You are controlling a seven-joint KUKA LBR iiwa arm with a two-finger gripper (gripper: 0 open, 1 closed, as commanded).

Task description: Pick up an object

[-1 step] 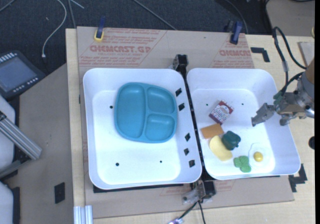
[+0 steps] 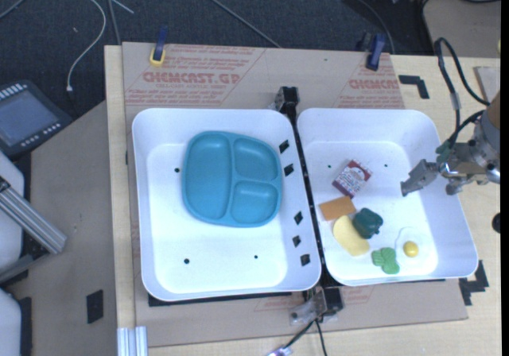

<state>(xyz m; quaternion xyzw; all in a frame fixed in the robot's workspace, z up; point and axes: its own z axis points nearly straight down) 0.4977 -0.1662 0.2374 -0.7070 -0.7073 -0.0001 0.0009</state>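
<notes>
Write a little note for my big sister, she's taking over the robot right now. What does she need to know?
Tool: at the right side of the right bin, above its floor, nothing between its fingers that I can make out; open or shut, cannot tell.

Things: the right bin has a red-and-white packet, an orange block, a yellow piece, a dark green toy, a light green toy and a small yellow ball. The left bin has a blue divided plate.

Done: nothing picked up yet.

Left: grab one object and lift it. The packet lies nearest the tool.
</notes>
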